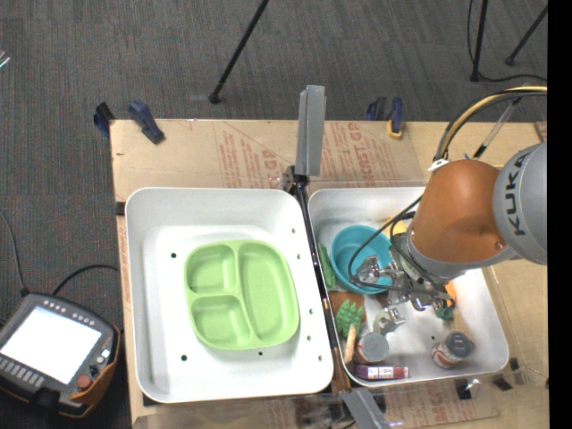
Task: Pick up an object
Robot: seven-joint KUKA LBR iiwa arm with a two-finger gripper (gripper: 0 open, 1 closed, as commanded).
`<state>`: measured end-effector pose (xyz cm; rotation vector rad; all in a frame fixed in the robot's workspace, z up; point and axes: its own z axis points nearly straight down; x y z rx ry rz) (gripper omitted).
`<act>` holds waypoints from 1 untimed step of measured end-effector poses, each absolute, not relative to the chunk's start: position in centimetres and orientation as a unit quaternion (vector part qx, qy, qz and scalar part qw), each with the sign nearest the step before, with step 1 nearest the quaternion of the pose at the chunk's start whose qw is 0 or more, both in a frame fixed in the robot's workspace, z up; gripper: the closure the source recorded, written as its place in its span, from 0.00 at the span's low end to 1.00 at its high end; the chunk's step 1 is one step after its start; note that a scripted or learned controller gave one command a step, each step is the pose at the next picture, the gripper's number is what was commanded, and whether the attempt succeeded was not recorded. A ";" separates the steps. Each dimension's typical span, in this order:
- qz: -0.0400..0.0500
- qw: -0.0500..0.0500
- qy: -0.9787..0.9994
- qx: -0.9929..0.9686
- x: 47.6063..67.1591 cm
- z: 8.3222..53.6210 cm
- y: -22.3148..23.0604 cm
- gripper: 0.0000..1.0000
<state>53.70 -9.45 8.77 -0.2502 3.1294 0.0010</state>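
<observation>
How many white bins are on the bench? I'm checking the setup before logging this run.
2. The left bin holds a green divided plate. The right bin holds a blue bowl and small items, with the gripper over them.

- A cardboard-covered counter (223, 150) carries my bins.
- A teach pendant (54, 351) lies on the floor, left.
- Blue clamps (143, 119) grip the counter's far edge.

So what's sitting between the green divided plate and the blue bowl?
In the camera view, bare white floor of the left bin, then the two bins' touching rims, lie between the green divided plate and the blue bowl in the right bin.
</observation>
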 end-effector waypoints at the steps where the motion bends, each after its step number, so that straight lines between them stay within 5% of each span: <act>1: 0.000 0.001 1.000 0.012 56.6 8.8 -8.4 0.00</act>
